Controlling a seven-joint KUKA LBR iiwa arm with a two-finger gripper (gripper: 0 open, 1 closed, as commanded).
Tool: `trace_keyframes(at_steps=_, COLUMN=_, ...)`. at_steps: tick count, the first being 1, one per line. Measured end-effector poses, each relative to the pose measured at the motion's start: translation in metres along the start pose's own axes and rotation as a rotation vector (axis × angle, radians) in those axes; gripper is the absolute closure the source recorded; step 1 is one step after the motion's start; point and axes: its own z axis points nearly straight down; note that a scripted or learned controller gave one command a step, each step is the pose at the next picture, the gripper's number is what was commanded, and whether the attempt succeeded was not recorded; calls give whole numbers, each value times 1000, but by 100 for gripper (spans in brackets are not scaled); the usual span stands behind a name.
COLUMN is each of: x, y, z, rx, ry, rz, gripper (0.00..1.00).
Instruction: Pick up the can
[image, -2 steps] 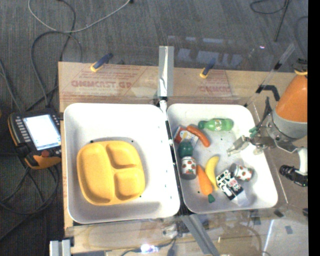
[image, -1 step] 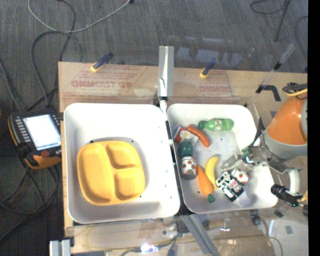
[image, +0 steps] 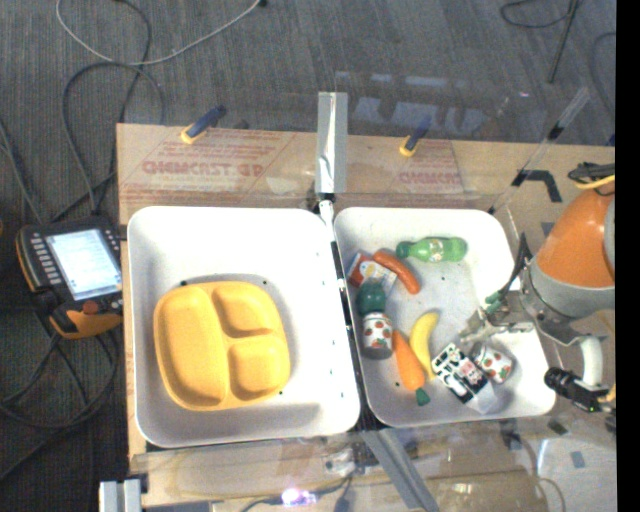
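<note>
A small can (image: 377, 335) with a red and white printed label stands near the left wall of the right bin (image: 520, 395), just below a dark green item (image: 372, 297). My gripper (image: 482, 333) hangs low over the right half of that bin, well to the right of the can and apart from it. Just under and right of the gripper lies a second small red and white can-like thing (image: 497, 366), with a black and white patterned packet (image: 458, 373) beside it. I see nothing held by the gripper.
In the right bin also lie a green bottle (image: 432, 248), a red sausage (image: 392, 269), a banana (image: 424, 335) and a carrot (image: 408, 366). The left bin (image: 140, 250) holds a yellow divided tray (image: 222, 343). A pendant (image: 72, 265) sits at far left.
</note>
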Motion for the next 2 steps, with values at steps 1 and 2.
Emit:
trace_keyframes(at_steps=1, x=0, y=0, z=0, rx=0, ry=0, rz=0, gripper=0)
trace_keyframes(at_steps=2, x=44, y=26, z=17, rx=-10, ry=-21, rz=-190, gripper=0)
